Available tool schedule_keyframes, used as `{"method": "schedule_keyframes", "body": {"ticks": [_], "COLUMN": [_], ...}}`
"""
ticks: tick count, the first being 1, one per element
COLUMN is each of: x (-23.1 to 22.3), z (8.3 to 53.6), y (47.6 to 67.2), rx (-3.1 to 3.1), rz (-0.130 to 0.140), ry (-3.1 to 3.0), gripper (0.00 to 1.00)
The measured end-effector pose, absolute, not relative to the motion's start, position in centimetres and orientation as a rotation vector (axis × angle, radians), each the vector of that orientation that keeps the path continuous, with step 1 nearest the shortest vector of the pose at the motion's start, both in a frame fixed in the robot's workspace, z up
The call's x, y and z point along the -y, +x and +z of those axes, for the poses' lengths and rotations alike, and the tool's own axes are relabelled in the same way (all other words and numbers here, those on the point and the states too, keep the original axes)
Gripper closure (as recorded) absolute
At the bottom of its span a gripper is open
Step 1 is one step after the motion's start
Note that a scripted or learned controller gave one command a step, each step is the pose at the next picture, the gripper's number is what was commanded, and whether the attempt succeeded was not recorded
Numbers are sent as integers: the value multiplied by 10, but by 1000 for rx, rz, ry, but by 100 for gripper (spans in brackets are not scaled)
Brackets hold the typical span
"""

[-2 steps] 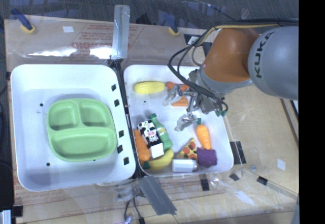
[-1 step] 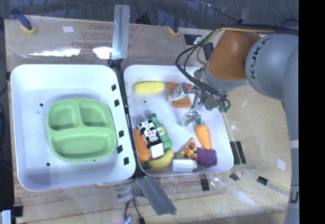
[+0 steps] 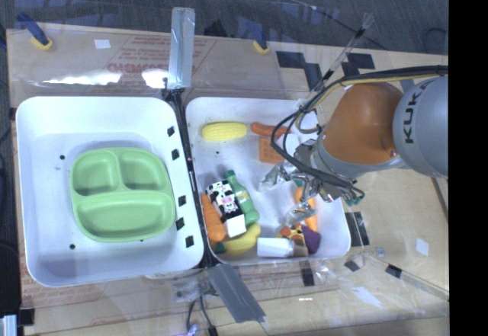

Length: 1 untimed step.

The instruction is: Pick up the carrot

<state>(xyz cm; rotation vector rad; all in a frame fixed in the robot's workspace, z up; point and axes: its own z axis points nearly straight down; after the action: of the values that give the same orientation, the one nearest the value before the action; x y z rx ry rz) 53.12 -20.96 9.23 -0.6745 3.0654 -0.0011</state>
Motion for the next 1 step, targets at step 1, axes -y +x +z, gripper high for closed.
{"method": "schedule_keyframes", "body": {"ticks": [1], "x": [207], "z": [103], "y": [534], "rx": [-3060], "rz": [-2], "ry": [-688], "gripper": [100]}}
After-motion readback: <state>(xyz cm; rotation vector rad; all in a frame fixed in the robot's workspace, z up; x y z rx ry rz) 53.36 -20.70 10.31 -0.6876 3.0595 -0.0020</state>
